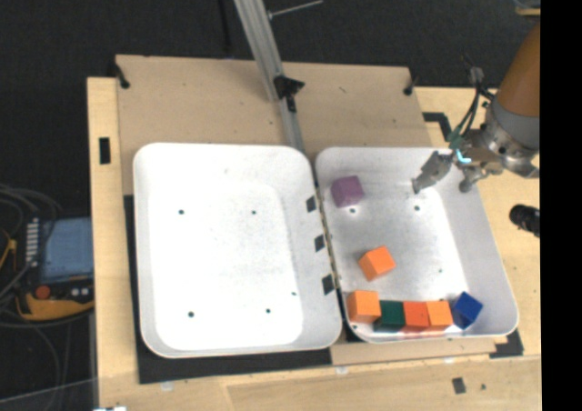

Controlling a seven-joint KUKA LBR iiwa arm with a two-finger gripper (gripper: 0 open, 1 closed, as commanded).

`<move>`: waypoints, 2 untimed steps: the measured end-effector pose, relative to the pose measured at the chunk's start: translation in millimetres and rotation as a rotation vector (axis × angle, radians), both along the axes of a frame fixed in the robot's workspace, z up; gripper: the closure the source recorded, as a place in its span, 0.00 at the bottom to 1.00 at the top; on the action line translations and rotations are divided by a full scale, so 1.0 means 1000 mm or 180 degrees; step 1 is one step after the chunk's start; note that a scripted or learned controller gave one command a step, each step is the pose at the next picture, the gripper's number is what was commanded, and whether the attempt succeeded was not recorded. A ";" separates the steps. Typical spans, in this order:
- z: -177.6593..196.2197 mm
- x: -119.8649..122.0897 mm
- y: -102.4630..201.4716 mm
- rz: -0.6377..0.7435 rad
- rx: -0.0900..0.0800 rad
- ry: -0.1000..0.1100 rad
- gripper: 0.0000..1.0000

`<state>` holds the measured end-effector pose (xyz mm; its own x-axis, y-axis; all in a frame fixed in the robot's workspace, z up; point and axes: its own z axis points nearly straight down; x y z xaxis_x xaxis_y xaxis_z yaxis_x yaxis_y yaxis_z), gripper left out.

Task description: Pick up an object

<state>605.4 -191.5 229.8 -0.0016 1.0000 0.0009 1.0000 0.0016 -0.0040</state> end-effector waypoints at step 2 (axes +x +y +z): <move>-0.056 0.002 -0.009 -0.0007 -0.0008 0.0000 0.00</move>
